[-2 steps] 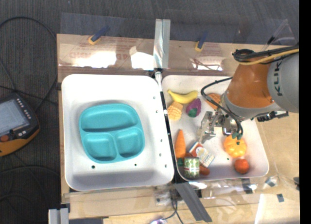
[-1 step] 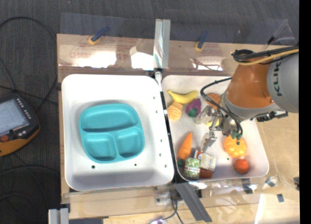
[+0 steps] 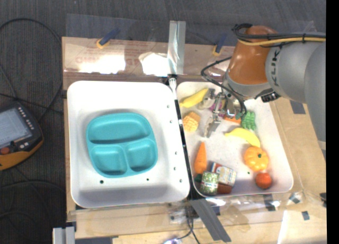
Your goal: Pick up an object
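Overhead slant view of the worktop point(image 3: 74, 52) with two white bins. The arm point(image 3: 296, 71) enters from the right; its orange band point(image 3: 249, 60) sits above the wrist, and the claw point(image 3: 216, 115) hangs low over the upper part of the right bin point(image 3: 280, 147). How far the claw is open cannot be told, and no object can be seen between its tips.

Objects placed relative to the claw:
- banana point(image 3: 193, 98): just left and slightly above
- corn point(image 3: 190, 122): just left and slightly below
- green piece point(image 3: 249, 119): just right, with a small red-orange piece beside it
- second banana point(image 3: 244, 135): below right, near
- orange point(image 3: 256, 158): farther below right
- tomato point(image 3: 263, 180): lower right corner of the bin, well apart
- carrot point(image 3: 200, 157): below, upright along the bin's left wall
- can point(image 3: 221, 177) and jar point(image 3: 210, 183): lowest, touching each other

The left bin point(image 3: 79, 97), well left of the claw, holds a teal tray point(image 3: 123, 143) with three compartments.
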`<state>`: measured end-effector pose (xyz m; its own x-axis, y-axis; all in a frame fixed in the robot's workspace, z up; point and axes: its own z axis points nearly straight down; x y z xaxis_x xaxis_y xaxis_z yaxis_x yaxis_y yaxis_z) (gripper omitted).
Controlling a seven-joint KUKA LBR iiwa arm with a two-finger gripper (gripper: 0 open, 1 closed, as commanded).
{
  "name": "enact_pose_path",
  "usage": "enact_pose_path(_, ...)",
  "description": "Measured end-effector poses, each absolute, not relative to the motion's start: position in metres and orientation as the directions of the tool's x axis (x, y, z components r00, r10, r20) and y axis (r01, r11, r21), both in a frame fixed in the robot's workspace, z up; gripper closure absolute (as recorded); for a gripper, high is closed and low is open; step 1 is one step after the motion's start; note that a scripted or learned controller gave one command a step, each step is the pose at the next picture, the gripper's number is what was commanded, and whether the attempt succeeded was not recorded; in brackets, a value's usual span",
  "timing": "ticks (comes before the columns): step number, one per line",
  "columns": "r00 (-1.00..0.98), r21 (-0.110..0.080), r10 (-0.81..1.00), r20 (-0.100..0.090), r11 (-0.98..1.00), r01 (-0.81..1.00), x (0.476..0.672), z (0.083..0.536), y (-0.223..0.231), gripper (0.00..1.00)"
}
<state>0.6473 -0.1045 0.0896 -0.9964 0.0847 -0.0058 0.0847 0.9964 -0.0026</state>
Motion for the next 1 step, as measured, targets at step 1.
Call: enact_pose_path(1,-0.997,-0.003,0.071,-0.010,0.997,0.071,0.5563,0.0904,-0.1298,0.00)
